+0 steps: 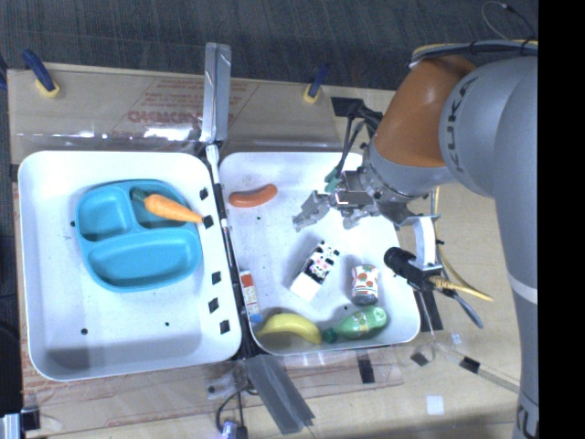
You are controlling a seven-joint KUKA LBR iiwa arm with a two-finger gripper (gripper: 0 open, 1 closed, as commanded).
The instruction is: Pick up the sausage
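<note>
The small orange-brown sausage (252, 196) lies alone near the far left corner of the right white bin (274, 165). The grey two-finger gripper (315, 210) hovers to its right, fingers spread and holding nothing. Because the sausage is round and near the wall, closing off-centre would likely roll it aside.

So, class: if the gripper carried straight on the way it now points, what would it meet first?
The gripper points toward the view's left, at a slight downward slant. Probably the white floor of the right bin, just below the sausage. Its height above the floor is unclear, so it could reach the sausage first.
</note>
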